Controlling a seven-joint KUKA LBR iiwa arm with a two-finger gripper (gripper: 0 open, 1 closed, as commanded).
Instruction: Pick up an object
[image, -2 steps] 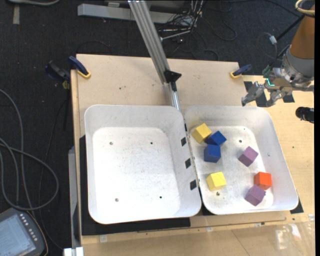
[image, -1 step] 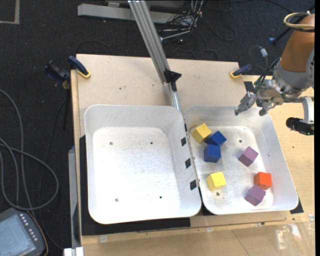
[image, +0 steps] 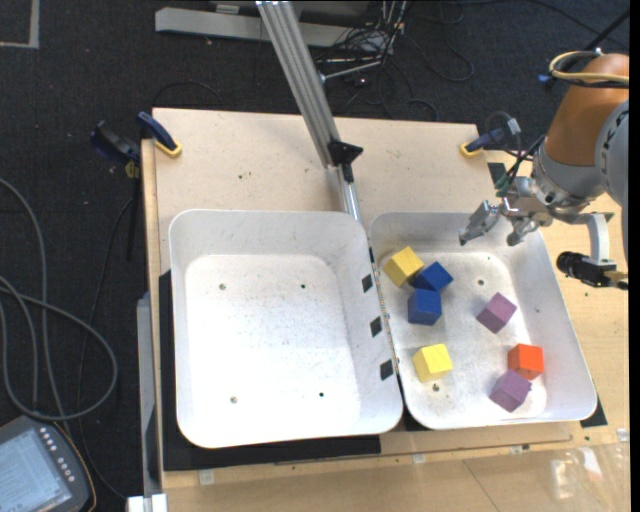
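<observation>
The right bin (image: 560, 300) holds several small blocks. A yellow block (image: 404, 266) lies at its upper left, touching a blue block (image: 437, 276), with a second blue block (image: 424, 306) just below. Another yellow block (image: 433, 360) sits lower down. A purple block (image: 496, 312), an orange block (image: 526, 359) and a second purple block (image: 511, 389) lie toward the right side. My gripper (image: 496, 226) hangs over the bin's upper right part, open, with nothing between its fingers. It is apart from all the blocks.
The left bin (image: 200, 240) stands beside the right one. A slanted metal pole (image: 310, 100) runs down to the bins' shared top edge. Clamps (image: 160, 135) (image: 490, 138) grip the bench's back corners. Cables lie on the dark floor around.
</observation>
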